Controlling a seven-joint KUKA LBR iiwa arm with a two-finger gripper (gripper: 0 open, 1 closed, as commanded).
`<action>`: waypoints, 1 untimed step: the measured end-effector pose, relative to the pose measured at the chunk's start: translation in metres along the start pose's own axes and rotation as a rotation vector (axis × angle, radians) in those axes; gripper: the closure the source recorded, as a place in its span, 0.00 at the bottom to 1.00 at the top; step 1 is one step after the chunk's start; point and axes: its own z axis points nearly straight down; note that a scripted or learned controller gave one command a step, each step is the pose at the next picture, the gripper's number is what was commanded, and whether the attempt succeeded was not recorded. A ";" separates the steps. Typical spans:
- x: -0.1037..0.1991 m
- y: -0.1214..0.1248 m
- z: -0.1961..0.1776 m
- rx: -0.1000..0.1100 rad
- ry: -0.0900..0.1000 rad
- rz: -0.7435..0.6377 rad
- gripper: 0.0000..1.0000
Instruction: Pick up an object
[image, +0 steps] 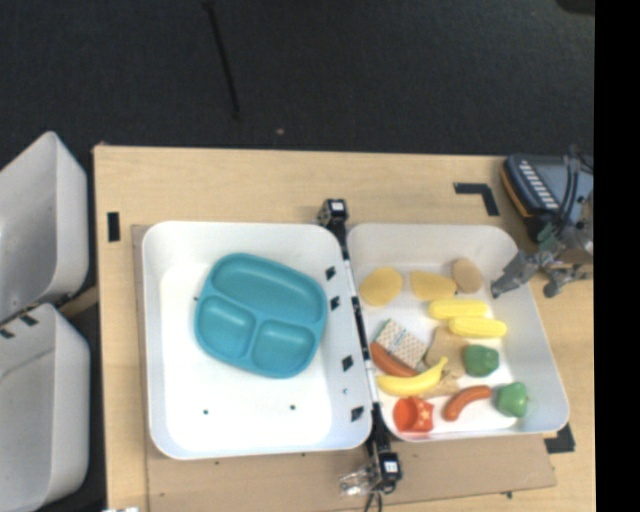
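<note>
The right bin (520, 250) holds several toy foods: a round yellow piece (380, 286), a tan potato-like lump (466, 274), yellow corn pieces (468, 318), a waffle-patterned cracker (402, 342), a banana (412, 380), a red pepper (413, 413), a red sausage (466, 401) and two green pieces (480, 359) (512, 399). My gripper (508, 278) hangs over the right bin's upper right part, just right of the tan lump and above the corn. Nothing is seen held in it.
The left bin (160, 400) carries a blue divided plate (262, 314). A black and orange device (535, 185) lies on the bench at the back right. Clips (333, 211) sit along the seam between the bins. White chair-like shapes (40, 230) stand at the far left.
</note>
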 end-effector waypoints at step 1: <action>0.001 0.002 -0.007 -0.011 -0.003 -0.004 0.00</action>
